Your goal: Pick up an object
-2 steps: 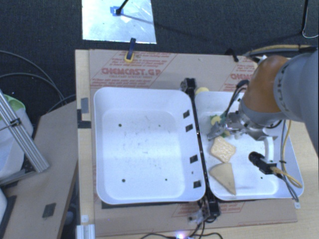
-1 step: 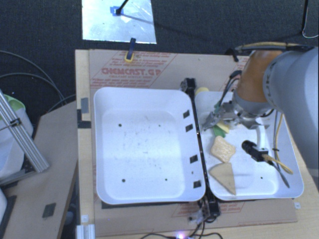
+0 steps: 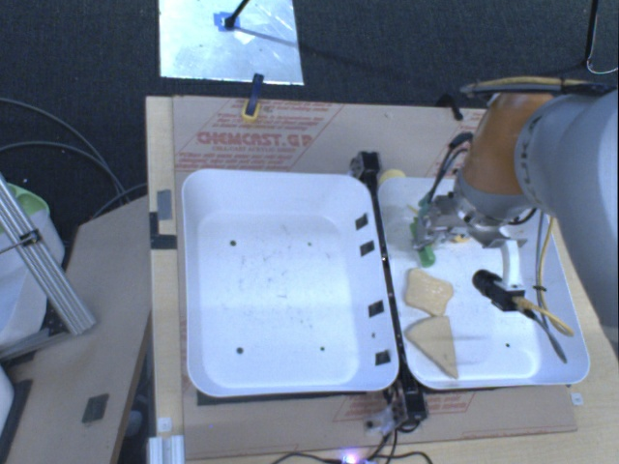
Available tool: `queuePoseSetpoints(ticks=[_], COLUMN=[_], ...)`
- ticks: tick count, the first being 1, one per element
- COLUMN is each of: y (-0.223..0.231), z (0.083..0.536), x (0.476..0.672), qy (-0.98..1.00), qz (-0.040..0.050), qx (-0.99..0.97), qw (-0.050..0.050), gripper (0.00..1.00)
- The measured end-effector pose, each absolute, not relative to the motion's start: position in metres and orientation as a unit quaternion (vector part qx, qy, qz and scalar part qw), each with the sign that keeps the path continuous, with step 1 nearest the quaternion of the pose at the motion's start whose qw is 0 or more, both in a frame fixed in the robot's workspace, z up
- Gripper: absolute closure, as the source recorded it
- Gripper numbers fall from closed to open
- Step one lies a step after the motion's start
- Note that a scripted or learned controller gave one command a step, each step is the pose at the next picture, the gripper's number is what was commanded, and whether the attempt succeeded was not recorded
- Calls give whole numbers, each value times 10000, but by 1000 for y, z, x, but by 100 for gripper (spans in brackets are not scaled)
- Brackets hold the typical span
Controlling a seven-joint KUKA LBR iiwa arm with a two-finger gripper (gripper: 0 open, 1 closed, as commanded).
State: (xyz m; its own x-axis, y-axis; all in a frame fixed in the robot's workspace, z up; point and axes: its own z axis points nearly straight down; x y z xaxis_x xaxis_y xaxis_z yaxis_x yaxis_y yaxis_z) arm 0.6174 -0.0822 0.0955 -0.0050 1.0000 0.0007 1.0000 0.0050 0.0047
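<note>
Camera view: tan wedge points lower right.

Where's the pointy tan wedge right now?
In the camera view, the tan wedge lies in the right bin, near its front left corner, just below a second tan chunk.

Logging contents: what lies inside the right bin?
A near tan wedge, a far tan wedge, a small green thing by the hand; the arm covers the right bin's far corner.
</note>
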Motion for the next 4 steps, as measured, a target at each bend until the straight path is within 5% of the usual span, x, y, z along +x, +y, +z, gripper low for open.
queuePoseSetpoints(ticks=[1,2,3,4], y=[-82,-93,-92,-33], z=[95,83,96,189], x=[617,535,541,496], qy=[7089,7064,7077,7101], qz=[17,-19,14,28], qx=[7053,7079,7065,7041], qw=[11,-31,12,8], gripper=[0,0,100,100])
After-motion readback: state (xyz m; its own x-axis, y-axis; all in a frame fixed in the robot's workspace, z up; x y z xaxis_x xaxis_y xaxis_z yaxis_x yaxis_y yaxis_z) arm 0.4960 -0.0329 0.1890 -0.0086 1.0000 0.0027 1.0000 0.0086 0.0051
